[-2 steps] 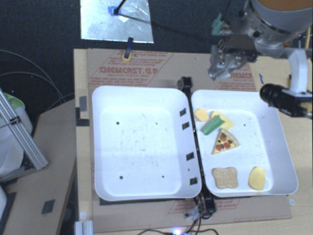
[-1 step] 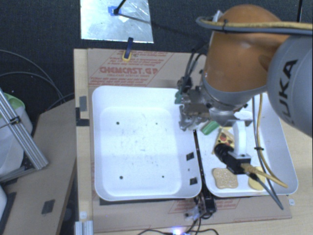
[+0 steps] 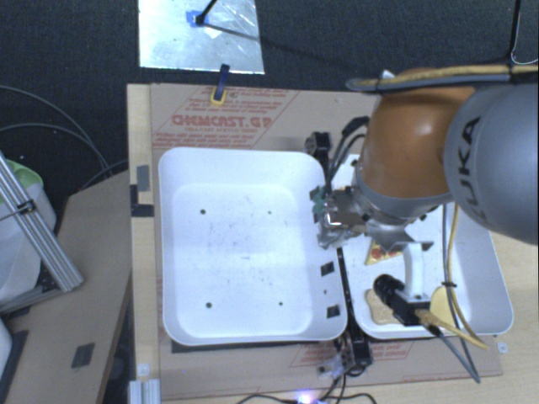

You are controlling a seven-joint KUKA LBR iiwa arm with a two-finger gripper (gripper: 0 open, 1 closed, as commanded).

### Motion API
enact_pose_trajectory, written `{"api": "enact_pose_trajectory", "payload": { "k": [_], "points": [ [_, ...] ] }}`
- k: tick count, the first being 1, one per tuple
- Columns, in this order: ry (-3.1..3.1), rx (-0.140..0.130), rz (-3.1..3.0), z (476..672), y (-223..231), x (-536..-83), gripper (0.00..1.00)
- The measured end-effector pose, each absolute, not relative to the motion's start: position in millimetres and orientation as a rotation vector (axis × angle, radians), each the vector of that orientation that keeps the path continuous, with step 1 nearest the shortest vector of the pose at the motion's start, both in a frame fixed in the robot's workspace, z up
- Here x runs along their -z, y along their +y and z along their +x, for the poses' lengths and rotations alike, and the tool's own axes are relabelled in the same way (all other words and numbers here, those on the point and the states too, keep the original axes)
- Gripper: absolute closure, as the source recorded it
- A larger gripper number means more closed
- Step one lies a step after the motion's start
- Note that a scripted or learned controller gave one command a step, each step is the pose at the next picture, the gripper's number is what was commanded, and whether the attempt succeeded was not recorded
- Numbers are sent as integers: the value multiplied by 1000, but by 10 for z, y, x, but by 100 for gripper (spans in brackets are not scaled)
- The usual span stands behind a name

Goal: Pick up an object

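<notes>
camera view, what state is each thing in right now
left bin, lying flat, open side up
right bin, lying flat, partly hidden by arm
arm, reaching over right bin
pincer, above where the bins meet
tan piece, lying in right bin, partly hidden
orange piece, lying in right bin

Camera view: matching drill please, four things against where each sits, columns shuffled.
1 left bin
2 silver sheet
3 tan piece
4 hand

A in the right bin, near edge
B over the seam between bins
C on the dark floor, top of view
D left of the arm

Pairs: 1-D, 2-C, 3-A, 4-B.
</notes>
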State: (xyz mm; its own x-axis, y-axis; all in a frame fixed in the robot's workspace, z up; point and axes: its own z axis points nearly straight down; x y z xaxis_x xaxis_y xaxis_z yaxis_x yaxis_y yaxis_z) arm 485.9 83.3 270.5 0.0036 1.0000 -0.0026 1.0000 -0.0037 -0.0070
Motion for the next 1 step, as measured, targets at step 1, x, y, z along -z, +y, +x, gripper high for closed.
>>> {"api": "enact_pose_trajectory", "payload": {
  "k": [1],
  "points": [
    [-2225, 18, -2233, 4879, 362, -3882, 100]
  ]
}}
